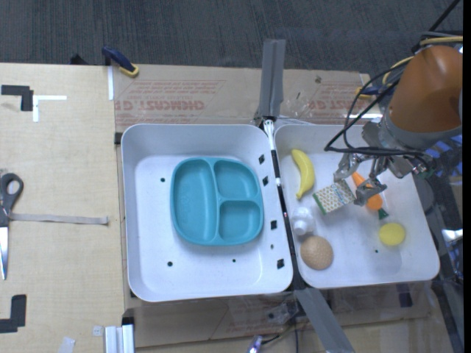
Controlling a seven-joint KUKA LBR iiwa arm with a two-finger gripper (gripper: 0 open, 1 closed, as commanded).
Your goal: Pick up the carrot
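Apparently the carrot is lying in the right bin, toward its right edge, with the gripper reaching down right over it. Whether the jaws are standing apart or clamping it, I cannot tell. Gripping well probably means straddling the orange body squarely while avoiding the speckled sponge just beside it and the lemon nearby.

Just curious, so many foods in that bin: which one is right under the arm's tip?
The carrot, orange beneath the gripper; banana, lemon and egg lie apart.
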